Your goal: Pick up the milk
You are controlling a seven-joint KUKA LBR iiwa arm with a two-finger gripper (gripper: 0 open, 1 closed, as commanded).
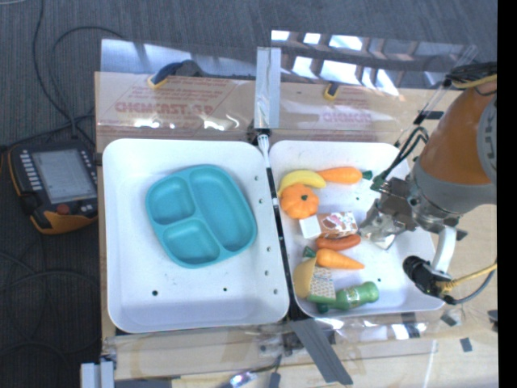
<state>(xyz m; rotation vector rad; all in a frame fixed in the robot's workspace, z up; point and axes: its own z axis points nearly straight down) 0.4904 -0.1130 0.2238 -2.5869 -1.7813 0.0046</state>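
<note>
We see the end effector (386, 231) low inside the right bin (380, 153), but we cannot tell how it is set or whether it grips anything. The milk (338, 222), a small carton, lies just left of it among toy food, between an orange pumpkin (298, 202) and carrots (338, 259). The left bin (121, 297) holds a blue divided plate (199, 214).

one fixed cam above the bench (73, 342), looked down at a slant, both bins in frame, arm (464, 148) came in from 3 o'clock
</note>
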